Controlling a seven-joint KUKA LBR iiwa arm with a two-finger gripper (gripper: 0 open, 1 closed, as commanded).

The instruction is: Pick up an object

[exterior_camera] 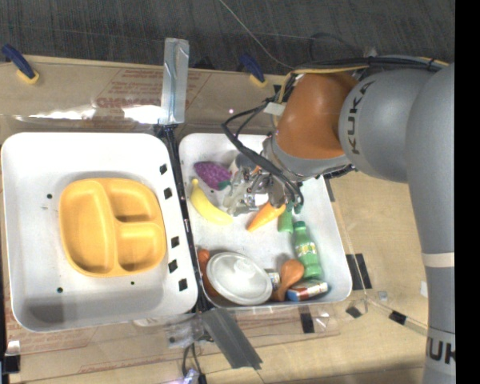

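Grey arm [400,94] looms over the gripper [252,189]; its grasp I cannot tell. Just beside it lies a banana [208,206], likely light, smooth, slippery plastic, best pinched across its middle.

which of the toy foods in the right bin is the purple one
The bunch of grapes, at the right bin's upper left, just above the banana. It alone is purple; the banana is yellow and the carrot is orange.
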